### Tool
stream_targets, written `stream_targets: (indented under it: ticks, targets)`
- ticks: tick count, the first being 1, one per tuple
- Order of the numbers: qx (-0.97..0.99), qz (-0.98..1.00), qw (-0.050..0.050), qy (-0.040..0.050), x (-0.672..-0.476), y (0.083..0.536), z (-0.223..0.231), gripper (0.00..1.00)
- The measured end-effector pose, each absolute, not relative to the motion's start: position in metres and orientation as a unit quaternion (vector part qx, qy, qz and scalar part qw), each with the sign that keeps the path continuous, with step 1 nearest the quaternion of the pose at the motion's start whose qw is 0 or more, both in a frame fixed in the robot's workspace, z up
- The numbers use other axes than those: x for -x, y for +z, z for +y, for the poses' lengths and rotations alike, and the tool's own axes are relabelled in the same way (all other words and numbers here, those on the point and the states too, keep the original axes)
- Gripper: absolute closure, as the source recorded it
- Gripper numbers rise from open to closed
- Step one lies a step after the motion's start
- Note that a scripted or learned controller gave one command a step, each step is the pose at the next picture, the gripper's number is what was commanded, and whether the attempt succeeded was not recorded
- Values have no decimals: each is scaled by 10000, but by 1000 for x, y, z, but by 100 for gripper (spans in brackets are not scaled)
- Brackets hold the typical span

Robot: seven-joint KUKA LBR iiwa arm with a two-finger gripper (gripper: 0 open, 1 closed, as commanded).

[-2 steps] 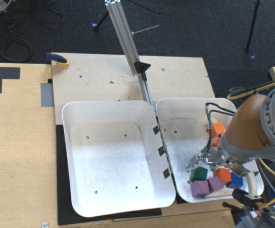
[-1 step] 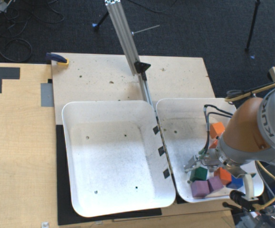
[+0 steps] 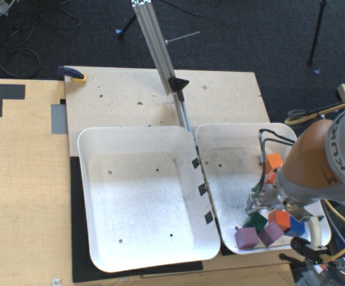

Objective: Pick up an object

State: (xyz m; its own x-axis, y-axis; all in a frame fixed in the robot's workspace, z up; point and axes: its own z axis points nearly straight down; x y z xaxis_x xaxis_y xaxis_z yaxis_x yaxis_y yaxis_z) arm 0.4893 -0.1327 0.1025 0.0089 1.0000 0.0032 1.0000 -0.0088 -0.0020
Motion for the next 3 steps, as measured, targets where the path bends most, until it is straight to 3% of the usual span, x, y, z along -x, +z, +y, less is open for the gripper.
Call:
stream_targets:
  ticks: [3]
  targets:
    - [7066,-7076,-10,-7,-492,229,-132,100]
